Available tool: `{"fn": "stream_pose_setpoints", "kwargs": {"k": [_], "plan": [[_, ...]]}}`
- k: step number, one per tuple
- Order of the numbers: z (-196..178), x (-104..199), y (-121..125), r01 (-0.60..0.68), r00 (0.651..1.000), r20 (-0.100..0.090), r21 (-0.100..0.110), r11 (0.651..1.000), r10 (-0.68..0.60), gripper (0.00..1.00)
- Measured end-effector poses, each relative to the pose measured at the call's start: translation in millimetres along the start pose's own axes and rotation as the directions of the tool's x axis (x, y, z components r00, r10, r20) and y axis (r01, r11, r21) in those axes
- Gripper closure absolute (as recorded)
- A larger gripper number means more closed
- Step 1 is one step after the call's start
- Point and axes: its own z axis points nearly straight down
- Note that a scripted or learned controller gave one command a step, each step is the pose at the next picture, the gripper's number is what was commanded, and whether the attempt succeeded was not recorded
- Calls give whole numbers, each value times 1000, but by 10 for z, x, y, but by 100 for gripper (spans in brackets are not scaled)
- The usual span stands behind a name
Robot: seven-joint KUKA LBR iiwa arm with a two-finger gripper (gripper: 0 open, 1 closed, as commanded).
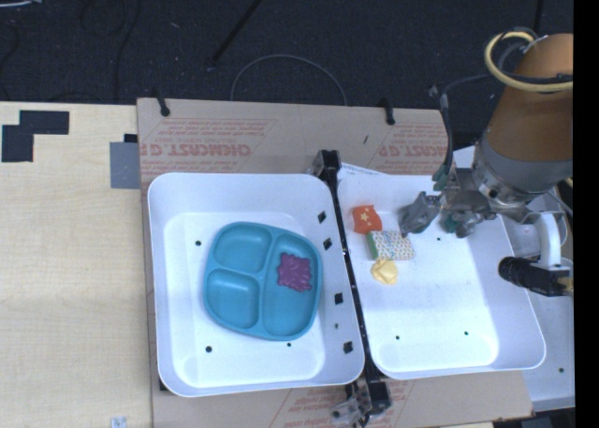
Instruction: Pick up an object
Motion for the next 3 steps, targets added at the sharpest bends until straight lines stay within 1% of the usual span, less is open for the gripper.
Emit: {"fn": "stream_pose_setpoints", "kwargs": {"k": [1,2,3], "plan": [[-67,0,17,2,1000,1,-11,1000,-2,0],[528,94,22,0,1000,0,-6,1000,0,0],[1115,5,7,0,1000,0,-5,1000,0,0]]}}
